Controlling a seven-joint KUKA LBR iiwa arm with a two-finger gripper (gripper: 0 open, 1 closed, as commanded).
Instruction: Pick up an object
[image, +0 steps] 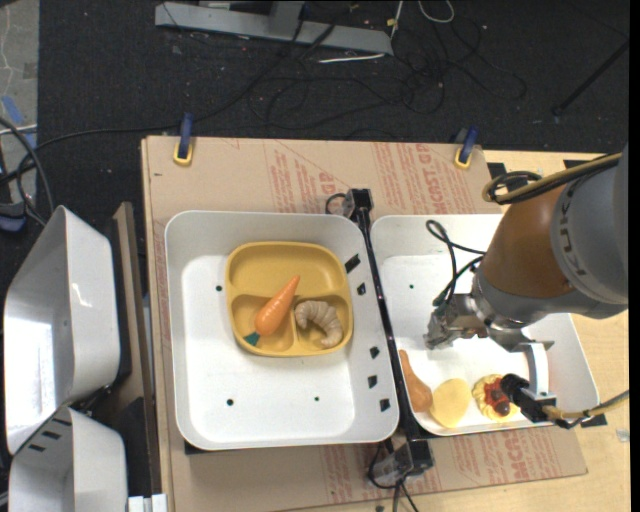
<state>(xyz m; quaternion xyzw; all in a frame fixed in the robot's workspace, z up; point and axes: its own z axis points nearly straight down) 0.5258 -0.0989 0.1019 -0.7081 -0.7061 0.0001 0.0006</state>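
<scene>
In the left bin (200, 400) a yellow divided plate (290, 262) holds an orange carrot (276, 306) and a pale shrimp-like piece (321, 320). The right bin (400, 250) carries an orange drumstick-shaped piece (414, 380), a pale yellow round piece (451, 401) and a small red and yellow toy (494, 395) along its near edge. My gripper (446, 330) hangs low over the right bin's middle, just above and behind those three pieces. The arm's wrist covers it from above.
The bins sit on a cardboard-covered bench (300, 170) held by two clamps (183, 150) at the back. Cables run over the right bin's back part. A white container (60, 300) stands off the bench to the left.
</scene>
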